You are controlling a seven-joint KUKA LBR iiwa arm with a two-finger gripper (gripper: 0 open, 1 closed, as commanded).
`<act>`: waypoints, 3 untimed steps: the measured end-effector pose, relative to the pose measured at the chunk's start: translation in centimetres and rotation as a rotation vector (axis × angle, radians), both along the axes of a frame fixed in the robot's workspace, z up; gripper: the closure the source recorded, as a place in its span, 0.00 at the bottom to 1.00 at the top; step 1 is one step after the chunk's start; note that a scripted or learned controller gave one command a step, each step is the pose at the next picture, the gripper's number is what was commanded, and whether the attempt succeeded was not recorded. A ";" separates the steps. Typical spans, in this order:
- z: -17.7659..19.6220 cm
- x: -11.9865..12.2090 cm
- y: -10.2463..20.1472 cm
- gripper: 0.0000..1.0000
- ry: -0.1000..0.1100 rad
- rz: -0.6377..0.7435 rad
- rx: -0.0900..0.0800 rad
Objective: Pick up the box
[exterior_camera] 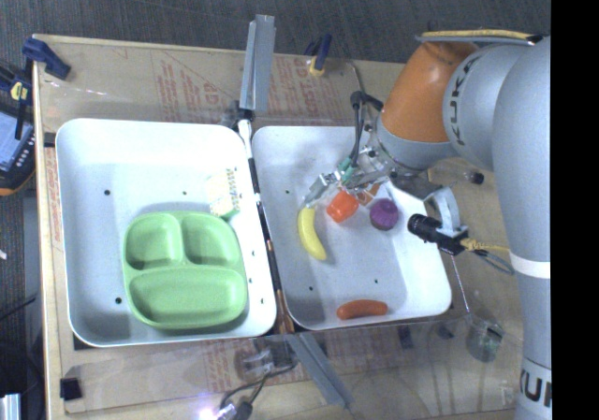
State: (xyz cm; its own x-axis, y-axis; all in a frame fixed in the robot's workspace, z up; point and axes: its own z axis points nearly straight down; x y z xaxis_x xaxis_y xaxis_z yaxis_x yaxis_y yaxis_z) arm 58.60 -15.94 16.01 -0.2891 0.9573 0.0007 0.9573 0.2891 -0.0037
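1 box (221, 193), 1 tray (183, 269), 1 banana (311, 233).

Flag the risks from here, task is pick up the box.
1. The pincer sits in the right bin over the orange piece, while the box lies in the left bin: likely wrong grab.
2. The banana and purple piece crowd it and may get knocked.
3. The box leans by the green tray and the wall, which looks awkward.
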 end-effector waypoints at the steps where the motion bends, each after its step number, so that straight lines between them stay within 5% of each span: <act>1: -2.5 3.3 -0.4 0.00 -0.003 0.093 0.000; 2: 1.2 7.2 -5.0 0.00 -0.005 0.016 0.000; 3: -1.5 6.8 0.2 0.00 -0.003 0.056 0.002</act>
